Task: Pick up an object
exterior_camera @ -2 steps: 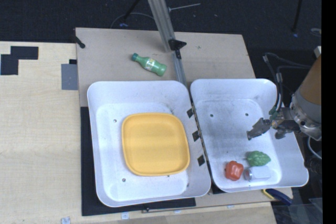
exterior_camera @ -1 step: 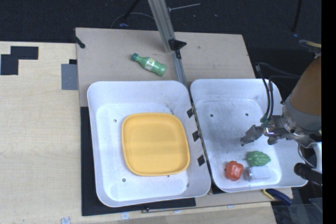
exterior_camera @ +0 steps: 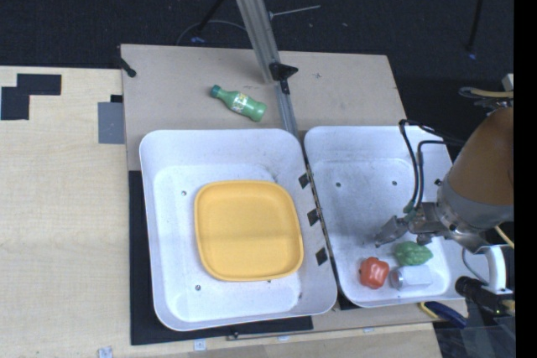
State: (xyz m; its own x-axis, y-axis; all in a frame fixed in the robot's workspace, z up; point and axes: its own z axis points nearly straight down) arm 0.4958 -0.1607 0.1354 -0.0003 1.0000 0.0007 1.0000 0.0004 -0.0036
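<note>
Camera view: left bin (exterior_camera: 159, 172) bears a square yellow plate (exterior_camera: 248, 229). In the right bin (exterior_camera: 361, 155), the gripper (exterior_camera: 393, 232), fingers spread, hovers just left of a green object (exterior_camera: 413, 252), long axis left-right; red object (exterior_camera: 374, 272) below.

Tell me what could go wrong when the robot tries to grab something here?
The green object, red object and pale object sit crowded together in the right bin, so the gripper might bump one while reaching for another, or pinch two at once. They also lie near the bin's front wall, which could get in the way. The green bottle lies outside both bins on the board, probably hard to reach.
</note>
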